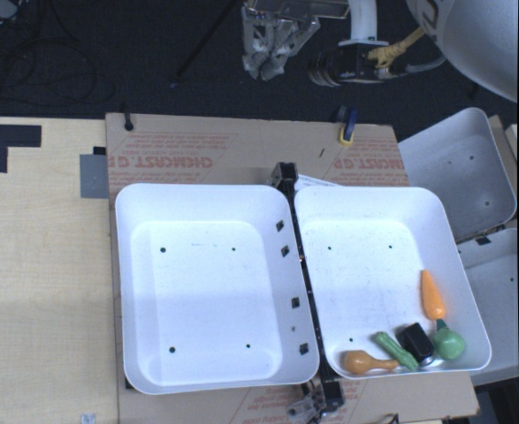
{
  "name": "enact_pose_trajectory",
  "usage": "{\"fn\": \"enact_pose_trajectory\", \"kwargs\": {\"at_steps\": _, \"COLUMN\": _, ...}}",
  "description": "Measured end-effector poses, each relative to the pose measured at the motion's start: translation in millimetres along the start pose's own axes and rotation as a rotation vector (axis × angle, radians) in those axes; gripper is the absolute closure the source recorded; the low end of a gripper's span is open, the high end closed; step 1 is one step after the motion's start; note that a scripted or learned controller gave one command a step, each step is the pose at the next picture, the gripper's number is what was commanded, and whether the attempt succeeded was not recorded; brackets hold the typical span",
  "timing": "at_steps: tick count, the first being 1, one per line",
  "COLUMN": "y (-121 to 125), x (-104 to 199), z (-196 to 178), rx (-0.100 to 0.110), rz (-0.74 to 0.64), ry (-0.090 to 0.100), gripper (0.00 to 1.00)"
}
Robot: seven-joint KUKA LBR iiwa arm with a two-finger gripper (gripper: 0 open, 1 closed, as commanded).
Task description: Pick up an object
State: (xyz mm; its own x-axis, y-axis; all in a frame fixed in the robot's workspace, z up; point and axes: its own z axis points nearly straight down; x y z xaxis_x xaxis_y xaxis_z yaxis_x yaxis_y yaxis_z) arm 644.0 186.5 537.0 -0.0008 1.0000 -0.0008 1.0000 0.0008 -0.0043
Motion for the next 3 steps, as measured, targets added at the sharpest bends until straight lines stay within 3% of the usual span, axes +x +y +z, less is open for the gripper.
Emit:
{"fn": "enact_pose_trajectory", "kwargs": {"at_steps": 1, "y": 0, "x": 0, "z": 0, "rx": 0.000, "rz": -0.001, "ry": 0.000, "gripper": 1.00}}
{"fn": "enact_pose_trajectory", "kwargs": {"at_steps": 2, "y": 0, "x": 38, "z": 0, "rx": 0.000, "rz": -0.003, "ry": 0.000, "gripper": 1.00}}
{"fn": "enact_pose_trajectory", "kwargs": {"at_steps": 3, "y": 0, "x": 40, "z": 0, "rx": 0.000, "rz": -0.001, "ry": 0.000, "gripper": 1.00}}
